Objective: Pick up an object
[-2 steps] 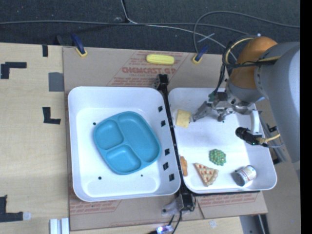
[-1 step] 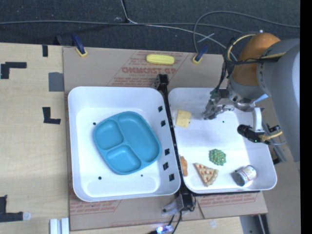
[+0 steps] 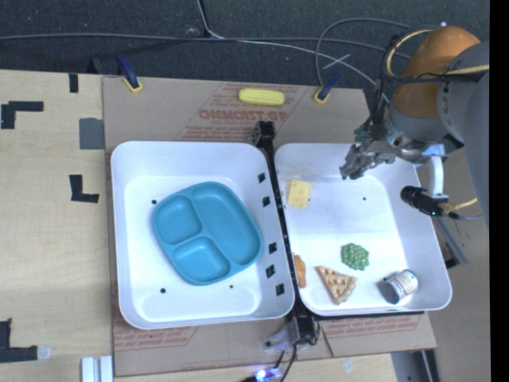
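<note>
My gripper (image 3: 355, 168) hangs over the far right part of the right bin (image 3: 417, 237), above bare white floor. Nothing shows between its fingers. In that bin lie a pale yellow cheese-like block (image 3: 299, 193) near the left wall, a green broccoli piece (image 3: 355, 255), a pizza slice (image 3: 336, 282), a small silver can (image 3: 398, 286) at the front right corner, and an orange piece (image 3: 300, 270) against the left wall. All of them sit well away from the gripper, towards the front and left.
The left bin (image 3: 139, 213) holds a blue divided tray (image 3: 207, 231). A yellow banana-like object (image 3: 261, 97) lies on the cardboard behind the bins. Cables arc over the back of the bench near the arm (image 3: 433, 78).
</note>
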Tool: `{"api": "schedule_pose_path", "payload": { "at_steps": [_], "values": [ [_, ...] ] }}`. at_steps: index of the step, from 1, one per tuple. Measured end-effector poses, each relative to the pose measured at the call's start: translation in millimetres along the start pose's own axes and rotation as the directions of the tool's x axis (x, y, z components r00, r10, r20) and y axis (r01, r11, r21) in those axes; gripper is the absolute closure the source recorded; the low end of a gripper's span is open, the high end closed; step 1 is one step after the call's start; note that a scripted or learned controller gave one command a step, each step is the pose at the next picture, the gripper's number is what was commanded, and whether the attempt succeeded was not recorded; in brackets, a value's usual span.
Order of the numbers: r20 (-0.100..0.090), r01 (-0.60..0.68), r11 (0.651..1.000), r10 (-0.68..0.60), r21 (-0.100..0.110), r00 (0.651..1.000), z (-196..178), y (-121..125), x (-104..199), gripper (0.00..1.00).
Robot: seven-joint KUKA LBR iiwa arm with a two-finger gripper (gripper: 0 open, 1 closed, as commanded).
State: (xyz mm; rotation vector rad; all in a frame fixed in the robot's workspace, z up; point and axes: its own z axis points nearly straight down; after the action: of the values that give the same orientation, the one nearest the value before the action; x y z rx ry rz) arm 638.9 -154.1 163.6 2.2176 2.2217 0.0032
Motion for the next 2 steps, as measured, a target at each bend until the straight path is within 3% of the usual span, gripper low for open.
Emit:
{"api": "schedule_pose_path", "payload": {
  "at_steps": [2],
  "values": [
    [0.001, 0.000, 1.000, 0.000, 0.001, 1.000, -93.3, 15.0, -4.7, 1.00]
  ]
}}
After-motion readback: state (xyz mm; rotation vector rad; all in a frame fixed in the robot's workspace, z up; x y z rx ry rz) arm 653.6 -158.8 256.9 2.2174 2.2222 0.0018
